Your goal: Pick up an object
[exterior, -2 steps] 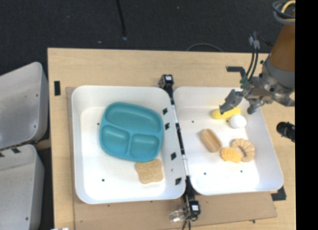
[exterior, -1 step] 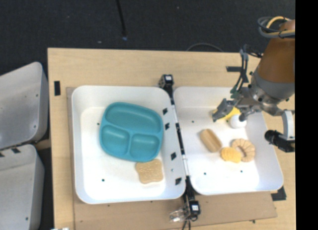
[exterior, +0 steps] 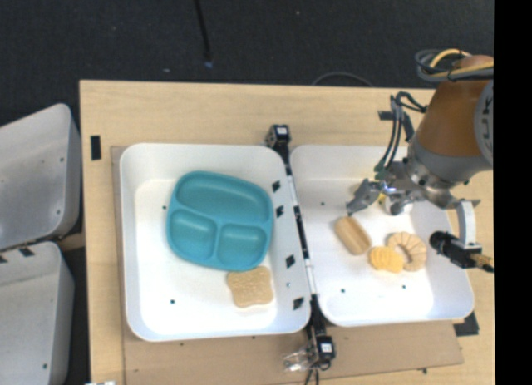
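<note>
A grey arm point(exterior: 453, 130) with an orange band reaches in from three o'clock over the right bin point(exterior: 332, 308); its gripper point(exterior: 378, 199) hangs above the bin's upper middle, the two fingers spread apart with nothing between them. Just below, toward five o'clock of the gripper, lies a tan bread roll point(exterior: 352, 235); farther toward four o'clock sit a yellow ridged piece point(exterior: 386, 259) and a croissant point(exterior: 408, 249), touching each other — all three near the bin's centre. In the left bin point(exterior: 133, 308), a teal divided plate point(exterior: 220, 219) fills the middle; a slice of toast point(exterior: 251, 287) rests at its five o'clock edge, just beside it. Both bins stand side by side on a wooden bench point(exterior: 100, 109).
</note>
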You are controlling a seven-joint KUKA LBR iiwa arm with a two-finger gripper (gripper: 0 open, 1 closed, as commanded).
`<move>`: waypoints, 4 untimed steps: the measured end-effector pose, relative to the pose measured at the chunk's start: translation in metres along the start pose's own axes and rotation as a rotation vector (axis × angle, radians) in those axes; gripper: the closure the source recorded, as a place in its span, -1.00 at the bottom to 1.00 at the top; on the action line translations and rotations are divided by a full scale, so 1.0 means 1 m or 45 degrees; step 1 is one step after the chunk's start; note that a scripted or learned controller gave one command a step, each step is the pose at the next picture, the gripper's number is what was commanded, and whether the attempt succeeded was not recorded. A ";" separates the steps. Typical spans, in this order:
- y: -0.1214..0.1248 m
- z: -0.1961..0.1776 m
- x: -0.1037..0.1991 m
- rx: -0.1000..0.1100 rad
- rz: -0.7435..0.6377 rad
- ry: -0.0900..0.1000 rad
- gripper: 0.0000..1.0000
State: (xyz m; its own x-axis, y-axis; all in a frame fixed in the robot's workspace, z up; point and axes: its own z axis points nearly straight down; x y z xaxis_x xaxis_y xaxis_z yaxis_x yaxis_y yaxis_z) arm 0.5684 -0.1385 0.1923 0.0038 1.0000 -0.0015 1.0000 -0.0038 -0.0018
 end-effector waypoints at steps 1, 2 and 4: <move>0.000 0.062 0.005 0.002 0.003 0.001 -1.00; 0.001 0.048 0.004 -0.005 0.013 0.001 1.00; 0.000 -0.061 -0.002 -0.010 -0.005 -0.001 1.00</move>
State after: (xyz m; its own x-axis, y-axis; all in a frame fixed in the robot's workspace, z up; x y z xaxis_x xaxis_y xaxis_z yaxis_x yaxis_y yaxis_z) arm 0.5681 -0.1403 0.2532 -0.0001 1.0000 -0.0020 1.0000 0.0001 0.0063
